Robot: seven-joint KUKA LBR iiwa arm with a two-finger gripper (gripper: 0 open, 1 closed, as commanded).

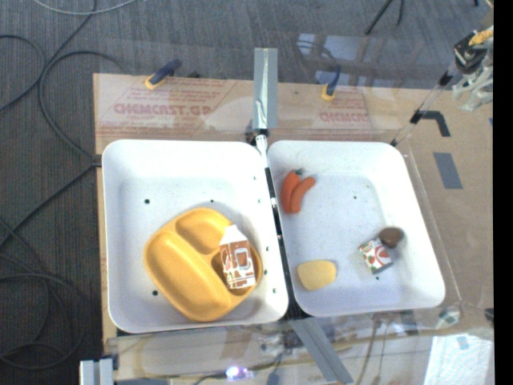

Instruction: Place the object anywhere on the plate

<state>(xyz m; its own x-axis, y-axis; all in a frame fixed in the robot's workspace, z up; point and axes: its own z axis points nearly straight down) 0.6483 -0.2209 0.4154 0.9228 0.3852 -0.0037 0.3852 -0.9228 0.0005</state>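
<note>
- One carton point(237, 264) already lies on the yellow plate point(180, 275), by its right rim; the placing looks done.
- Four items sit in the right bin point(417, 215).

We've got a yellow plate point(188, 283) with a brown-and-white printed carton point(238, 265), orange carrots point(295, 192), both bins point(128, 175) plain white.

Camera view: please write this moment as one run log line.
plate: left bin | carton: lying on plate | right bin: carrots, yellow piece, small carton
</note>
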